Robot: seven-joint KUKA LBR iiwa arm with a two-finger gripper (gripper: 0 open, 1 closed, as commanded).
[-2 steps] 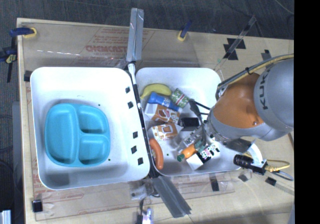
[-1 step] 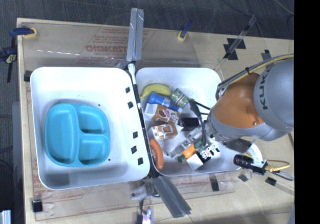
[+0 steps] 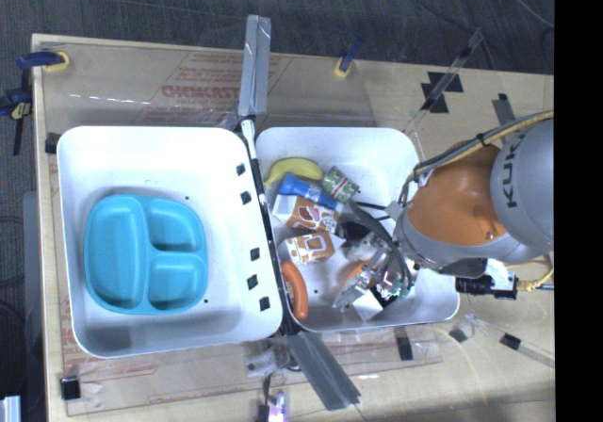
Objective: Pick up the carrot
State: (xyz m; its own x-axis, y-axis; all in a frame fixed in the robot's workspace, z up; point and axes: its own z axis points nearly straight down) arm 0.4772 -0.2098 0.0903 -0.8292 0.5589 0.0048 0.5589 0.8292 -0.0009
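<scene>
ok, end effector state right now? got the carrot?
End effector: down in the right white bin, at a small orange carrot-like piece; cannot be told whether open, closed or holding it.

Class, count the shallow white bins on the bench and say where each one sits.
2. The left bin holds a blue divided tray. The right bin, beside it, holds the toy food; the arm hangs over it and may hide some.
</scene>
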